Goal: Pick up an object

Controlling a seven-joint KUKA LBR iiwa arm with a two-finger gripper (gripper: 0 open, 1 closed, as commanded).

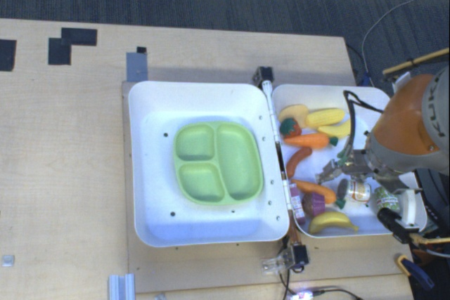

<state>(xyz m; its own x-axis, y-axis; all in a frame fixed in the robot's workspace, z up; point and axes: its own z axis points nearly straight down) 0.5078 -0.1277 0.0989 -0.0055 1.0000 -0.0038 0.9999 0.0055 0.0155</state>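
Toy food (313, 139) (carrots, corn, banana) fills right bin (365, 91).

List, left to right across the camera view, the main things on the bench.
Left white bin → light green three-compartment plastic tray → orange toy carrot in the right white bin → arm's gripper → orange wrist band.

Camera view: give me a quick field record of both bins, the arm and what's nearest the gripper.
left bin: holds a green divided plate, three compartments
right bin: holds toy food
toy food seen: corn cob, two carrots, sausage, banana, purple piece
arm: reaches in from the right, over the right bin
gripper: low over the right bin's middle, beside the lower carrot
grasp: cannot tell
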